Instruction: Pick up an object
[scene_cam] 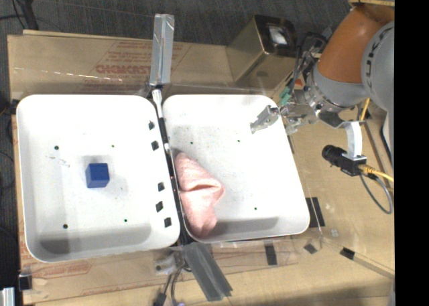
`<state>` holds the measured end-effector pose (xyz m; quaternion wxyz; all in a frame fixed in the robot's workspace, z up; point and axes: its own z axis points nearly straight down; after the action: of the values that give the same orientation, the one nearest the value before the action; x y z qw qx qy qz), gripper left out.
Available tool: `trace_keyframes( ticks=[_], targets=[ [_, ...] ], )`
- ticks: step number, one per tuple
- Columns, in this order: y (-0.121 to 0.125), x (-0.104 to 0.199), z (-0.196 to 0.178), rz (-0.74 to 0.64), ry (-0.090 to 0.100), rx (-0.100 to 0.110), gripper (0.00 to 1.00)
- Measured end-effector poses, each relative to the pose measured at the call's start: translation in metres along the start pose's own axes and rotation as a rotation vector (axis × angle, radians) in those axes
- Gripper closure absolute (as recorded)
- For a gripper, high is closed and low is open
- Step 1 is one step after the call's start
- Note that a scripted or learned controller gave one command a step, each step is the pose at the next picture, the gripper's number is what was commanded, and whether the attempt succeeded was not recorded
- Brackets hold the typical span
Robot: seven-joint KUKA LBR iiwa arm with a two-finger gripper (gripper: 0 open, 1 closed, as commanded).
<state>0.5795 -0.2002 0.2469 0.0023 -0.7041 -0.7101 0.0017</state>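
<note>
A small blue cube (98, 175) sits in the left bin (40, 130), left of its middle. A crumpled pink cloth (196, 195) lies in the right bin (268, 184), against its left wall and reaching toward the front. My gripper (265, 117) hangs over the right bin's far right corner, well away from both the cloth and the cube. Nothing shows between its fingers.
A tan box (260, 45) stands behind the right bin. A grey metal bar (161, 50) rises at the back between the bins, and black clips line the divider. The brown bench (335, 231) shows to the right, with cables.
</note>
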Motion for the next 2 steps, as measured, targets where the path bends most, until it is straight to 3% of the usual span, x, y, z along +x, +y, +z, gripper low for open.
trace_keyframes(
  ticks=[1,2],
  targets=[
    [-0.008,0.036,0.111,0.125,0.001,0.001,0.0],
    [-0.034,0.083,0.156,-0.025,0.0,-0.002,0.0]
  ],
)
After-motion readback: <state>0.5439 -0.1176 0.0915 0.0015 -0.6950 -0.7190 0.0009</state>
